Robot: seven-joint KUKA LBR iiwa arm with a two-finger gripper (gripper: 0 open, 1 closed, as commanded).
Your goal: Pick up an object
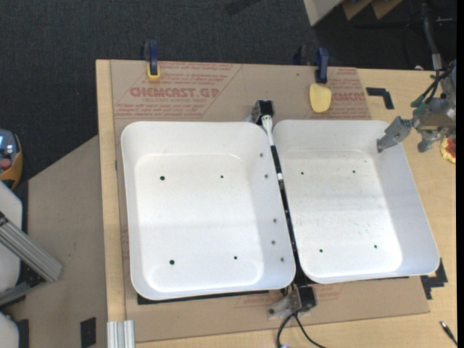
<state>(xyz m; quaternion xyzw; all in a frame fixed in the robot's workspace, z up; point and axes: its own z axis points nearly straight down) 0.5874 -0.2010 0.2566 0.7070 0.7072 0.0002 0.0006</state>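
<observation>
My gripper (423, 125) hangs at the right edge of the camera view, above the far right corner of the right bin (406, 194). A grey part of it reaches left over that bin's rim. A small pale yellow lump (320, 97) lies on the brown board behind the right bin, outside both bins and left of the gripper. The left bin (138, 209) shows its white floor with a few dark dots.
Both bins rest on a brown board (181, 93), held by blue clamps (151, 56) at its far edge. A black bar (279, 187) runs between the bins. Cables lie at the front (293, 307), and a metal rail (29, 252) is at the left.
</observation>
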